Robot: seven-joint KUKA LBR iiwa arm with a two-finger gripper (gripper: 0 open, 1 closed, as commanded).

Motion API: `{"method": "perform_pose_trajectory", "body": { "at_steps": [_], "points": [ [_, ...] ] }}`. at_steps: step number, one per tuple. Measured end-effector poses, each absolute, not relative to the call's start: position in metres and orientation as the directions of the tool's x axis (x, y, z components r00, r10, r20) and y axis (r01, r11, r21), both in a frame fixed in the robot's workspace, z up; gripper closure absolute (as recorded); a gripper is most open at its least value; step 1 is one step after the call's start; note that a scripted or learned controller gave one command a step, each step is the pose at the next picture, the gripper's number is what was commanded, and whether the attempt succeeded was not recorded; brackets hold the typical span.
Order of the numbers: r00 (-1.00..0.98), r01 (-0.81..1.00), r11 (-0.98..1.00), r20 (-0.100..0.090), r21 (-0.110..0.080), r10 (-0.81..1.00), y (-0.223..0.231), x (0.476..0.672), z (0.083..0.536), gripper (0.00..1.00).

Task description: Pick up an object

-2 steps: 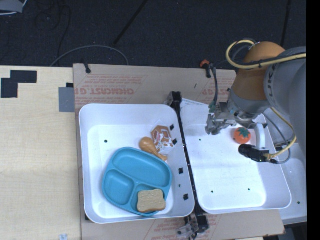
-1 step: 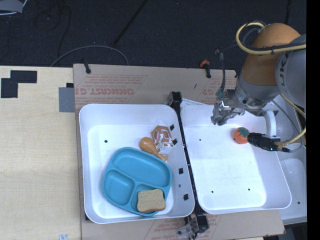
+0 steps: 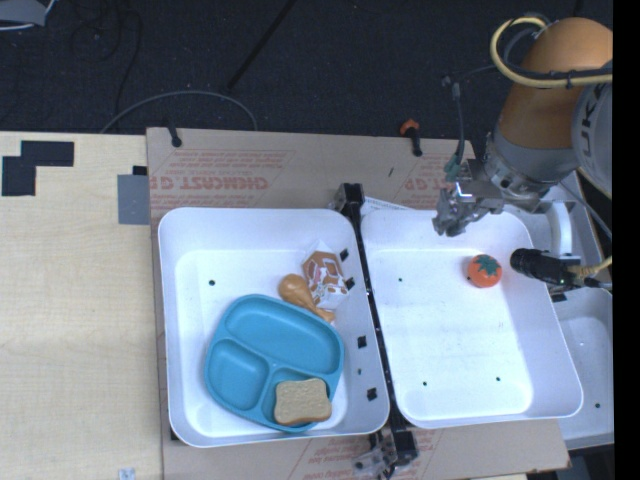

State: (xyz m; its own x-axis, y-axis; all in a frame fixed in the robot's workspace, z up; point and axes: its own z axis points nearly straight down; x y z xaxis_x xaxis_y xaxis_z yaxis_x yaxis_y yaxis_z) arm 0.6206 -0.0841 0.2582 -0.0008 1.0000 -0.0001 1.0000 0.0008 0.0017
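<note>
Right bin [image 3: 470,408], far-right part: tomato [image 3: 485,270], small, orange-red, green top, lying alone on the floor.
Gripper [image 3: 452,218]: over the bin's far edge, left of the tomato and farther back; holds nothing.
Relation: tomato lies to the right and nearer; roundish, no long axis.
Fingers: too small and dark to tell whether apart or together.
Left bin [image 3: 190,268]: blue tray [image 3: 262,353], bread [image 3: 302,401], drumstick [image 3: 300,292], wrapper [image 3: 325,273].
Hidden: gripper's height above the bin unclear.

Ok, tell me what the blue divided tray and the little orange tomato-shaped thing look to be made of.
Blue divided plastic tray: likely moulded plastic, judging by its even colour, rounded compartment ridges and soft sheen. Small orange round toy tomato with a green top: probably plastic or rubber play food, given its uniform bright colour; too small to tell its finish.
</note>
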Motion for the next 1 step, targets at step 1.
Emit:
{"method": "perform_pose_trajectory", "body": {
  "at_steps": [1],
  "points": [
    [-0.002, 1.000, 0.002, 0.001, -0.006, 1.000, -0.0434, 0.5947, 0.2423, 1.00]
  ]
}}
